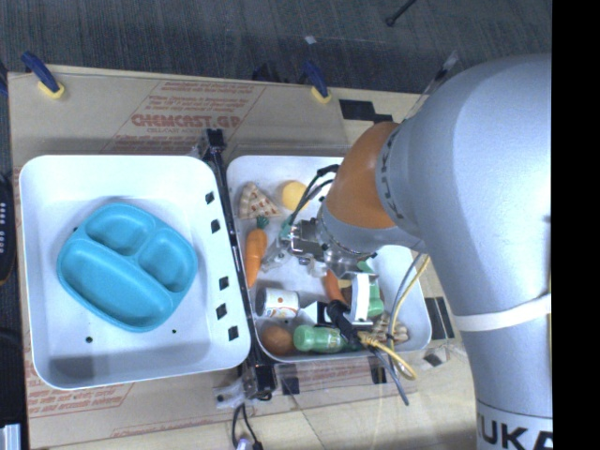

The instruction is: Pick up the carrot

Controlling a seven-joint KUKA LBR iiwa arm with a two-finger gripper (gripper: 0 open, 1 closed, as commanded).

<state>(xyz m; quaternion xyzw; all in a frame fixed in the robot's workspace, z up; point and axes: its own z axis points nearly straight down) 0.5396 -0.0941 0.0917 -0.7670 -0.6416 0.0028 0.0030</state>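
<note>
item: counter (281,97) covered with brown printed cardboard, held by blue clips at its far edge, bearing two shallow white bins side by side. left white bin (37,279): holds one sky-blue plastic divided plate (127,265) with three compartments, lying near the bin's middle. right white bin (239,172): holds a crowd of small things. the slim orange carrot (254,253), the task's thing, lies along the left wall of this bin, lengthwise, its green top end pointing to the far side; it rests on the bin floor, free, with nothing gripping it. just beyond it, a tan speckled wedge-shaped piece (255,201); beside that, a small yellow rounded fruit (294,194) near the far wall. nearer the front, a small white cylindrical can (280,300) on its side, a brown rounded item (275,337) in the front left corner, and a green plastic bottle (321,339) lying along the front wall. grey arm with orange band (366,190) reaches in from the right and hangs over the middle of the right bin. end effector (314,251): low over the bin floor, just right of the carrot and apart from it; its spread cannot be told, as wrist and cables hide it.
</note>
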